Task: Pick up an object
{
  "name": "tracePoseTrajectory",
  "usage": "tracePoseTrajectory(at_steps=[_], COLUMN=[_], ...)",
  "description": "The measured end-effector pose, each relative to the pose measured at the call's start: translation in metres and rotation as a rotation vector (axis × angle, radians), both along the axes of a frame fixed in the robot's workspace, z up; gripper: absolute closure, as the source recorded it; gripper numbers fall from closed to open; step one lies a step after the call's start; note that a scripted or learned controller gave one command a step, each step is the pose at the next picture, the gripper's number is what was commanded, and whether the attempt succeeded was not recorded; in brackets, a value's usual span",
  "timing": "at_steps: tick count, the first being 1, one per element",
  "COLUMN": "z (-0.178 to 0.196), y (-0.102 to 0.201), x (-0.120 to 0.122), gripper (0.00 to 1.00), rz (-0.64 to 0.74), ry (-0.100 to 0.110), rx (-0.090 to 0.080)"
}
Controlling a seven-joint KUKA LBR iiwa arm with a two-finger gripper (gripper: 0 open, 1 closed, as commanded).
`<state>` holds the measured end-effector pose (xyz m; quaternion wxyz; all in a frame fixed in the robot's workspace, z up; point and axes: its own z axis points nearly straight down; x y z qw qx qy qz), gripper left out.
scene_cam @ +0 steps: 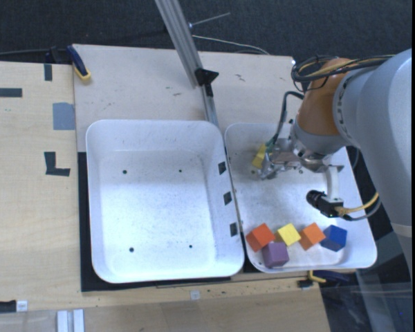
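Jaws (pixel 268 166) low in the right bin (pixel 363 258), at its far left part. A small yellow object (pixel 259 157) sits right at the fingertips; I cannot tell whether the jaws are wide, narrow, or closed on it. I judge the pick unfinished: nothing visibly lifted. Well apart, along the near edge, lie an orange cube (pixel 261 236), yellow cube (pixel 288 234), purple cube (pixel 275 254) and blue cube (pixel 335 237). The left bin (pixel 97 185) adjoins on the table (pixel 124 81).

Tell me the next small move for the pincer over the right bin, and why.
Probably lift straight up a little to test the grasp. The pincer sits low at the far end of the right bin against a small yellow object, but a firm hold isn't visible. The other blocks lie clustered at the near end.
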<state>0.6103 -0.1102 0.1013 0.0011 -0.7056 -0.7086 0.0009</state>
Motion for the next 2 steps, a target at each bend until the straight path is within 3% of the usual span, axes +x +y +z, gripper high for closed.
tracePoseTrajectory(at_steps=[1,2], z=[0.000,-0.009], y=[0.000,0.018], x=[0.000,0.063], gripper=[0.00,0.00], rz=[0.000,0.000], ry=[0.001,-0.004], rx=[-0.001,-0.002])
